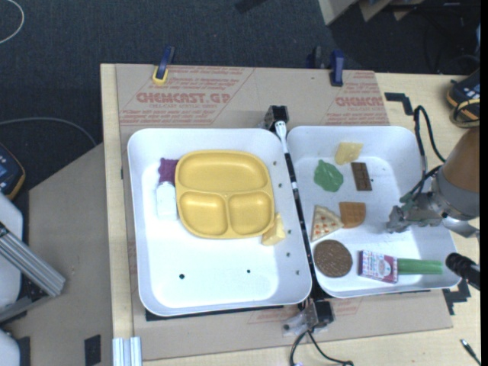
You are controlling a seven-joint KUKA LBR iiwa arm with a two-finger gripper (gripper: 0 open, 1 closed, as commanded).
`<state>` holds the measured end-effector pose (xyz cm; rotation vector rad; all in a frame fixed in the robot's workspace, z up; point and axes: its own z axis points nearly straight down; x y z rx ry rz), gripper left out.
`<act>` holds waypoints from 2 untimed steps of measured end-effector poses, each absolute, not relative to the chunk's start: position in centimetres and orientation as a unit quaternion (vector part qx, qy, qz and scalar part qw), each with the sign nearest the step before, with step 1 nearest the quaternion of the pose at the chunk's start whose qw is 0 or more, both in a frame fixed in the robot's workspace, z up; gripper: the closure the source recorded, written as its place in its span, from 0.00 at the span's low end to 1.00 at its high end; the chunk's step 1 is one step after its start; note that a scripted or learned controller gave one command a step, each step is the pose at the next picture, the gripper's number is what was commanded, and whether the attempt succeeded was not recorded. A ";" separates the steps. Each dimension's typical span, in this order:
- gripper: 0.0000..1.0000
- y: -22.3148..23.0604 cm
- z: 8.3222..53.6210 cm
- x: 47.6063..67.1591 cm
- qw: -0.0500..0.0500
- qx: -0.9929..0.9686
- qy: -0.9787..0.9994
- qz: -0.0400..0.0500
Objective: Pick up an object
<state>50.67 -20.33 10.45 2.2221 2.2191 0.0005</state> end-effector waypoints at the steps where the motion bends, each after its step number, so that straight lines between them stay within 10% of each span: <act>1: 1.00 -20.3 16.8 51.1 0.004 0.707 0.707 0.001; 2: 1.00 -20.4 22.2 51.3 0.004 0.706 0.708 0.002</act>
